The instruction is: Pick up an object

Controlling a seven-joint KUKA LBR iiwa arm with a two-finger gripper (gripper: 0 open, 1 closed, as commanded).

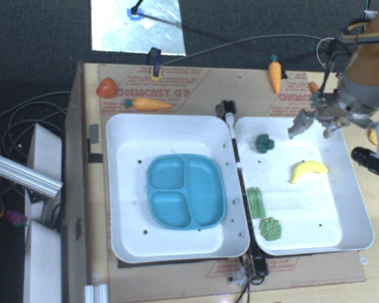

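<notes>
**Approach stage: nothing yet grasped**

The right-hand bin (341,232) is found beneath and below the pincer (314,125), which is held open and empty at the bin's far edge. The blue divided plate (186,191) is set in the other bin, well to its left. The yellow banana (308,169) is noted just below it, the dark green piece (264,144) just to its left. A descent over one object, then closure, is judged necessary.
</notes>
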